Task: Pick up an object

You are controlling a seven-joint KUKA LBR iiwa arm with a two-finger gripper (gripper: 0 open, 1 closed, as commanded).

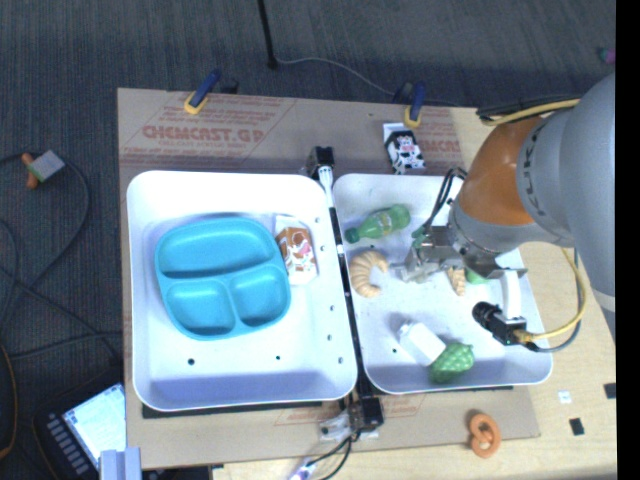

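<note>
Lying nearest in the right bin [385,383], a green strawberry-like toy [452,362] touches a white block [421,341]; both are probably light, the toy bumpy and best pinched across its middle. Farther back sit a croissant [367,272] and green bottle [378,224]. The gripper [432,256] hangs low beside them; its grip cannot be judged.

Right bin [540,368] is pretty cramped: green bottle [378,223] and croissant [367,272] crowd its left side, white block [421,341] and green berry thing [452,362] sit lower middle, arm [540,183] covers the upper right. Left bin [145,368] has open floor along the bottom, below the blue tray [220,273].
</note>
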